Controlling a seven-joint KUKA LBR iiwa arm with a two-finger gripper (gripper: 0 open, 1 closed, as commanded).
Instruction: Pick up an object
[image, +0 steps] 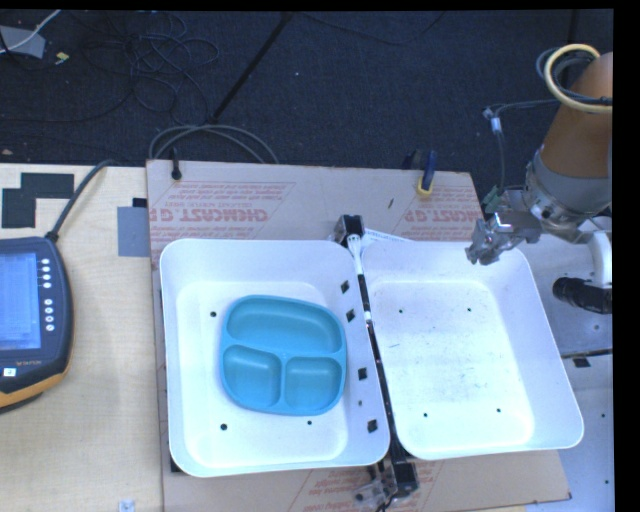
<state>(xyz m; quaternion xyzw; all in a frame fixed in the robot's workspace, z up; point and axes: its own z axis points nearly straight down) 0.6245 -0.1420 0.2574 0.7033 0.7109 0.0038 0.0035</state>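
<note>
1. At the far left edge of the surface (90, 420) lies a grey and orange handheld control pendant with a lit screen (28, 315), well apart from both bins.
2. The left shallow white plastic bin (190, 440) holds the task's thing: a light blue plastic plate with three compartments (283, 355). It lies flat near the bin's middle, a little toward the right wall, its long axis running roughly from the bin's left wall to its right wall.
3. A black hinge strip with clips (362, 330) runs along the seam where the two bins meet, between the plate and the arm.
4. The right shallow white plastic bin (540, 420) has a bare, lightly speckled floor.
5. The claw (485, 247) hangs over the far right corner of the right bin, at the end of the grey arm with its orange band (578, 130). Whether it is released or clenched cannot be told; it is small and blurred.
6. From the claw the plate lies well to the left and nearer the front edge, across the whole right bin and the seam. Reaching it likely means clearing the raised bin walls at that seam.
</note>
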